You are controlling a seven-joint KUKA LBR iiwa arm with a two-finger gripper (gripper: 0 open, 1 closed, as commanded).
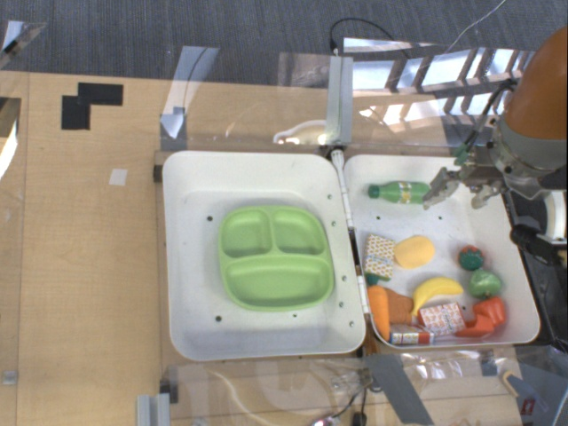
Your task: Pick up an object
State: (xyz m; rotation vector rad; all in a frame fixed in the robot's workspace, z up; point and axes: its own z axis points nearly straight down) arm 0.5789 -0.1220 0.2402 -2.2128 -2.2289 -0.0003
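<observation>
Nearest the lens, along the right bin's (531, 327) front edge: orange carrot (379, 310) at the left, small red-and-white box (441, 317) and red-capped tube (410, 335) in the middle, red pepper-like piece (487, 317) at the right, all crowded and touching. Just behind them, yellow banana (437, 288) arched over the box. Farther back, yellow lemon-shaped piece (414, 251) beside a checkered packet (379, 255) leaning near the divider. At the right wall, red-and-green strawberry-like piece (471, 258) and green piece (485, 282) close together. Alone at the back, green bottle (398, 192) lying on its side, cap toward the divider, bare white floor around it.

Over that back corner, gripper (462, 189) on the grey-and-orange arm (538, 105), fingers spread apart, nothing pinched between them; left fingertip just beside the bottle's right end, whether touching or apart impossible to tell.

Across the divider, left bin (191, 327) with a green three-compartment tray (276, 257) flat in its middle, well apart from the crowded pile.
</observation>
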